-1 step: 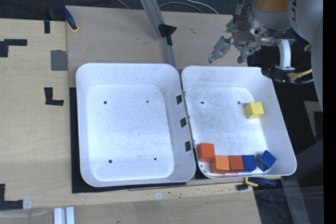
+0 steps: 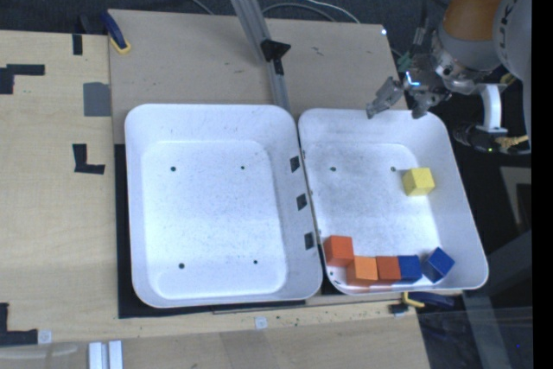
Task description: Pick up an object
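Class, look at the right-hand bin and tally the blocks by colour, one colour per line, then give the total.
Yellow blocks: 1, the yellow block
Orange blocks: 3, at and
Blue blocks: 2, at and
Total: 6 blocks, all in the right bin

We see two bins side by side on the bench (image 2: 199, 65): the left bin (image 2: 143, 212) and the right bin (image 2: 462, 203), their inner walls touching. Inside the right bin, one lone block (image 2: 418, 181) sits toward three o'clock, near the wall. At about six o'clock along the near wall lies a row of touching blocks (image 2: 373, 265), with a tilted block (image 2: 439, 263) at its right end. The gripper (image 2: 399, 98) hangs over that bin's rim at one o'clock. A slanted pole (image 2: 246, 4) stands behind both bins.
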Controlling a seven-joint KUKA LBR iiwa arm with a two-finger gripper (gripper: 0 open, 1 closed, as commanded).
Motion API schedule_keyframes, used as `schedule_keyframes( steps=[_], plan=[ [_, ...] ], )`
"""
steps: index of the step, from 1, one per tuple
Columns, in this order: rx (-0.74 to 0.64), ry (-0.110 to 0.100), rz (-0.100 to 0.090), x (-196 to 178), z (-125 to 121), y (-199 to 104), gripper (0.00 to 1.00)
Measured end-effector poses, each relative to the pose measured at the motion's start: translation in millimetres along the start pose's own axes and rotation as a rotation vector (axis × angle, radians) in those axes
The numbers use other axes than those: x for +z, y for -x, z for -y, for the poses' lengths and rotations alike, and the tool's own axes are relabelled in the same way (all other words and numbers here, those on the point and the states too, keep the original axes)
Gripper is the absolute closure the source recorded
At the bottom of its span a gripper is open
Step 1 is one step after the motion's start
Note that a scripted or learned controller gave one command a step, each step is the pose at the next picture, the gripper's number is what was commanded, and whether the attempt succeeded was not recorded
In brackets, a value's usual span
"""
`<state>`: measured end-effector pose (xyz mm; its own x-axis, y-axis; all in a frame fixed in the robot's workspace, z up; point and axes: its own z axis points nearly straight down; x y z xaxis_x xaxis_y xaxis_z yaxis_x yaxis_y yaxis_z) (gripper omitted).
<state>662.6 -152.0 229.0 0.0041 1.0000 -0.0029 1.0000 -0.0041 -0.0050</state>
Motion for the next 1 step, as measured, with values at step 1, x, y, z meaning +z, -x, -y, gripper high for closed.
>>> schedule_keyframes(
  steps=[1],
  plan=[
    [-0.002,0.002,-0.001,5.4,18.9,35.1,0.00]
  ],
)
